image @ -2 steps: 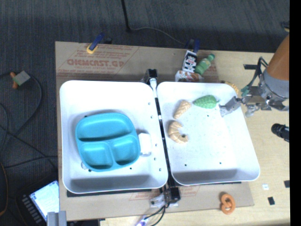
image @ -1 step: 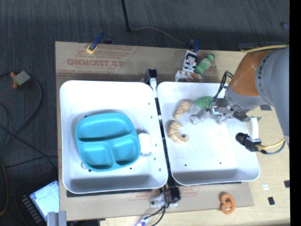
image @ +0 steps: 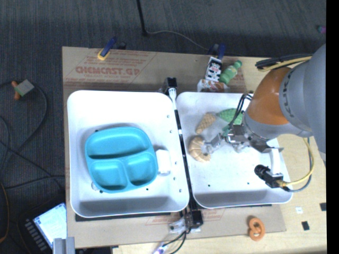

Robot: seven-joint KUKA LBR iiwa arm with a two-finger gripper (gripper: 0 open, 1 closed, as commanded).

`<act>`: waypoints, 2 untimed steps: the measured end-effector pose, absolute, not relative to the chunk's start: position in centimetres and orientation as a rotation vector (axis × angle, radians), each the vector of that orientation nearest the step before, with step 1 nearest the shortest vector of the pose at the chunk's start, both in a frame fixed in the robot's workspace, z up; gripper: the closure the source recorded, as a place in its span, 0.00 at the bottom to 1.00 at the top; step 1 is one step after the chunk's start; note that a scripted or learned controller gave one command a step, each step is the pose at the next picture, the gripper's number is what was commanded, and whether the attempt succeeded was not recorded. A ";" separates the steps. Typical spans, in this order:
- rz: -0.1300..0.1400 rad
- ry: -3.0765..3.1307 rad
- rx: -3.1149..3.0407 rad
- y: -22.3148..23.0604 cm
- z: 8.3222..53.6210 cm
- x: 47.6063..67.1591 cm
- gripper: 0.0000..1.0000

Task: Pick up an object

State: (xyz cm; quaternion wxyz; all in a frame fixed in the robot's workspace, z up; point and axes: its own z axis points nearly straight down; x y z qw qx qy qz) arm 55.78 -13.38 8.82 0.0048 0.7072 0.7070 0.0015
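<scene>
Tan, croissant-shaped toy pastry (image: 199, 147) lies in my right white bin (image: 233, 192), beside a beige cone-like piece (image: 206, 123) and a green item (image: 231, 115). My gripper (image: 225, 137) hovers just right of them; I cannot tell its opening. A blue sectioned plastic tray (image: 121, 159) fills the left bin (image: 85, 105).

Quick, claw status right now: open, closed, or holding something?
Claw: cannot be told; it sits low in the right bin beside the tan objects.

A tan wooden bench (image: 106, 73) bears two shallow white plastic bins (image: 79, 105) (image: 233, 192) side by side and a small orange ring (image: 256, 227) near its front edge.
</scene>
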 end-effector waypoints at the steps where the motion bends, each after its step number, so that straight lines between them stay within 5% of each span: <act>1: -0.002 2.223 2.222 -10.4 9.2 53.1 0.00; 2: 0.011 2.207 2.212 -9.7 8.9 52.1 0.00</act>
